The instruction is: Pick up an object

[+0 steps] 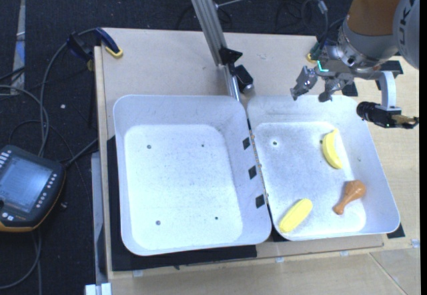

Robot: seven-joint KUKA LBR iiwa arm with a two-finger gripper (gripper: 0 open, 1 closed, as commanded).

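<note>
Yellow banana (331, 149) in right bin (380, 173), long axis approx. upright in view, curved, gripper (315, 89) above bin's far edge, fingers spread, nothing betw. them.

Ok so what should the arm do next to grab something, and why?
Probably move the gripper down and toward the banana-shaped piece, the closest object. The gripper sits above the far edge of the right bin with nothing between its fingers, and all three objects lie on that bin's floor.

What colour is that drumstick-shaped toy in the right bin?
Orange-brown; the drumstick-shaped toy shows clearly in the camera view.
</note>
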